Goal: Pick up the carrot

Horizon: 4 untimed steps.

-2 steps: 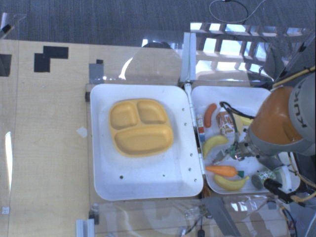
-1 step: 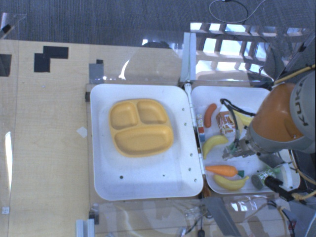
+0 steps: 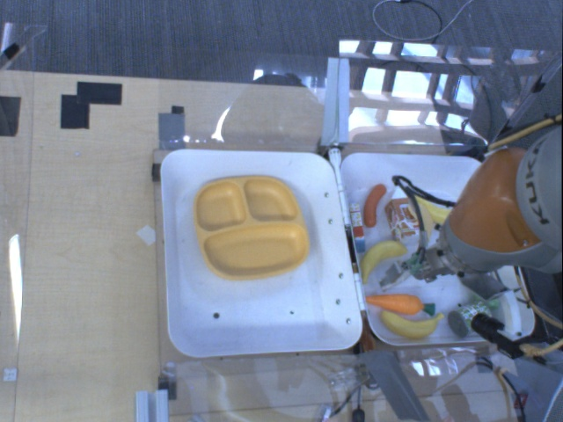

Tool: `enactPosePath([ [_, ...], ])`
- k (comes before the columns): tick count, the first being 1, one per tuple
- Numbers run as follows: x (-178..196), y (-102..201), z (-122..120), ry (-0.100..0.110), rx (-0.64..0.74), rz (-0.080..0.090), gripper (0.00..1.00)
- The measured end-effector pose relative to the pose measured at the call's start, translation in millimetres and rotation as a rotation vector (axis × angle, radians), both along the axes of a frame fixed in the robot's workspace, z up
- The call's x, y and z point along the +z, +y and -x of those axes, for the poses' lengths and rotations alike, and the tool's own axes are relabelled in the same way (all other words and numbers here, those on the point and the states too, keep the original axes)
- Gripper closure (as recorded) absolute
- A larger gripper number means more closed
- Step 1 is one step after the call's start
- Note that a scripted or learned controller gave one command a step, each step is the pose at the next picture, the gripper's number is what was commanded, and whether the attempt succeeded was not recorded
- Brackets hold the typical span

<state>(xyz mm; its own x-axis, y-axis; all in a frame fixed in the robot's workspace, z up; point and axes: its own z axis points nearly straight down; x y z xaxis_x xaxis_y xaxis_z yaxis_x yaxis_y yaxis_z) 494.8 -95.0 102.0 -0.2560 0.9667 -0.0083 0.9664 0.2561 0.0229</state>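
Note:
The orange carrot [image 3: 396,303] with a green stub lies flat near the front of the right bin [image 3: 356,170]. It sits between two yellow bananas, one [image 3: 384,256] behind it and one [image 3: 412,324] in front. My gripper [image 3: 400,271] hangs low over the bin, just behind and slightly right of the carrot and close to the rear banana. Nothing shows in its grasp. The orange-banded wrist [image 3: 493,209] hides the bin's right side.
A red sausage [image 3: 376,203] and a small brown-and-white packet [image 3: 403,220] lie at the back of the right bin. A green-capped item [image 3: 475,313] lies at its front right. The left bin [image 3: 176,306] holds a yellow divided plate [image 3: 252,225].

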Motion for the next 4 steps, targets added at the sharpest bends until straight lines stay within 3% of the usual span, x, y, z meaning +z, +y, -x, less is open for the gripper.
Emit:
enactPosePath([
  [1,-11,-7,2,0.006,0.285,0.003,0.0],
  [2,0,-6,-1,0.0,0.285,0.004,1.0],
  [3,0,-6,-1,0.0,0.285,0.004,0.0],
  [4,-11,-2,2,0.006,0.419,0.01,0.0],
])
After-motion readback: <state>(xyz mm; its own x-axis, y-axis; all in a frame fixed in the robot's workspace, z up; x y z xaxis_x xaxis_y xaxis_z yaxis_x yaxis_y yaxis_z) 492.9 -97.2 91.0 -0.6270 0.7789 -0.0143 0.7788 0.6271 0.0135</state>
